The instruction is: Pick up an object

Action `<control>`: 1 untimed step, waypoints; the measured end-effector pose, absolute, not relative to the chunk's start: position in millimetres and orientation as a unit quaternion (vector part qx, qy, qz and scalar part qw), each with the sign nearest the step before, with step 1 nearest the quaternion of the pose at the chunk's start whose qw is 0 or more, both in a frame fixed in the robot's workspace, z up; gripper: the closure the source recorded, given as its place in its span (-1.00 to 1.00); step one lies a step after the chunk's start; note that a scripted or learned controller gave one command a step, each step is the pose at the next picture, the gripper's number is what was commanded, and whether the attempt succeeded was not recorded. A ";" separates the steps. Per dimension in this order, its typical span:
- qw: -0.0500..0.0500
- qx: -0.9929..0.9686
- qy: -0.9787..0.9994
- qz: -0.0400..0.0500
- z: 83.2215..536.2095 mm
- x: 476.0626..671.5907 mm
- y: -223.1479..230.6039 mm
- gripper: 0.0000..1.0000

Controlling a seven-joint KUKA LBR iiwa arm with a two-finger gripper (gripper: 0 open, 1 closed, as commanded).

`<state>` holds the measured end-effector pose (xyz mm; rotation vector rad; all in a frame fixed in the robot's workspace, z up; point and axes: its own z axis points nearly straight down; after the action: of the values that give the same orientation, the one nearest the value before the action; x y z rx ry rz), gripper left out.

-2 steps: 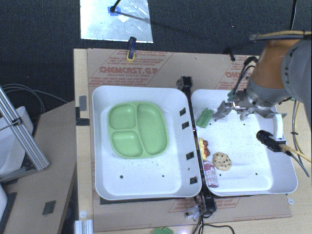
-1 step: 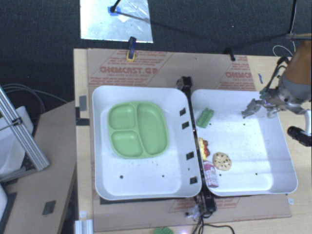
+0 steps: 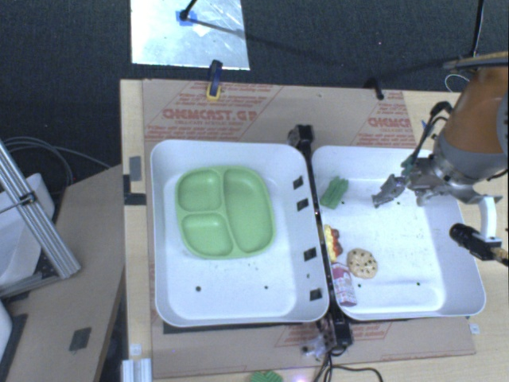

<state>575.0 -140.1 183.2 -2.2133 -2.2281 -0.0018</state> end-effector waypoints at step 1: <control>0.000 -0.705 -0.709 0.000 125.3 622.8 -126.7 -1.00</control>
<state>622.8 -126.7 125.3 -2.2148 -2.2290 -0.0010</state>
